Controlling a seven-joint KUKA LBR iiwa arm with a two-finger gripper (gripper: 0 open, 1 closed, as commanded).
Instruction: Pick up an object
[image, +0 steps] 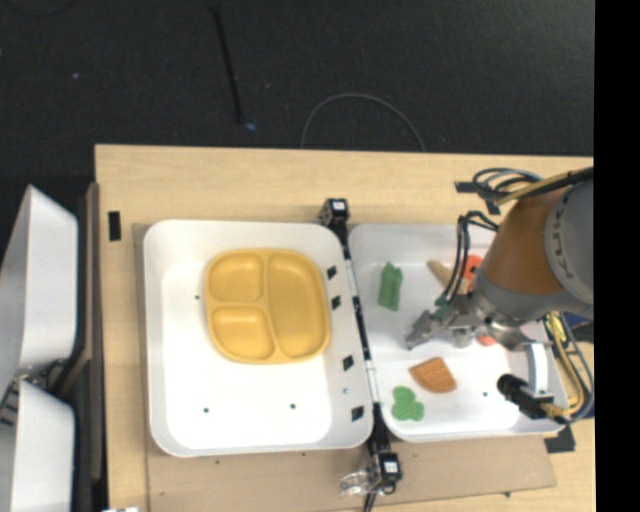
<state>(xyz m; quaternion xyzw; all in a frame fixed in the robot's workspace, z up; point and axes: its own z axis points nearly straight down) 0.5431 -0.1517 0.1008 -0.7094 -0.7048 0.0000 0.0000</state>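
From my station I see the arm (530, 250) reaching in over the right edge of the bench (250, 180), above the right bin (462, 412). The gripper (425, 332) hangs over the middle of that bin and points toward the divider between the two bins. I cannot tell whether it is released or clenched, because the metal parts at its tip blur together from this angle.

The things I could pick all lie on the floor of the right bin:
- A green block (389, 286) sits near the bin's left wall, toward the far edge. It is apart from the gripper.
- An orange-brown wedge (433, 375) lies just on the near side of the gripper. I cannot tell if the two touch.
- A bumpy green piece (406, 404) rests near the bin's near-left corner, just beside the wedge.
- A tan sliver (441, 270) pokes out toward the far edge, close to the arm and partly hidden by it.
- A small red-orange scrap (487, 341) peeks out from under the wrist. It is too covered for me to name.

In the left bin (180, 400), a yellow divided plate (268, 304) lies flat toward the far edge, its three compartments facing up.
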